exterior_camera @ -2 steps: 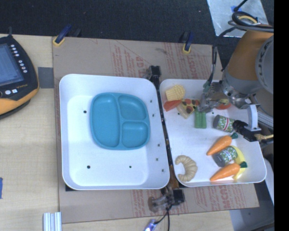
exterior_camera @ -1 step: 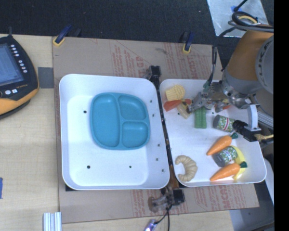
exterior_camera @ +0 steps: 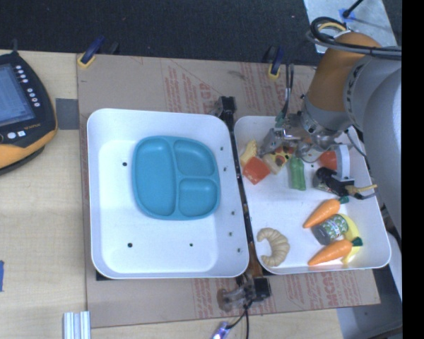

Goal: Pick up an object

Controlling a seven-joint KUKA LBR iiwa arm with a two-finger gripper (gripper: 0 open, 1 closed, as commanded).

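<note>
Green oblong toy [exterior_camera: 297, 173] lying lengthwise in the right bin [exterior_camera: 286, 210]

Faint red print, none of it readable

The cardboard sheet [exterior_camera: 198, 80] under the left white bin [exterior_camera: 102, 189] bears repeated reddish lettering, too faint to read; the teach pendant [exterior_camera: 10, 115] left of that bin shows a blurred screen.

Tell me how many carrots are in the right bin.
2. One carrot lies right of centre; the other carrot lies by the near right corner. More could hide under the arm.
</note>
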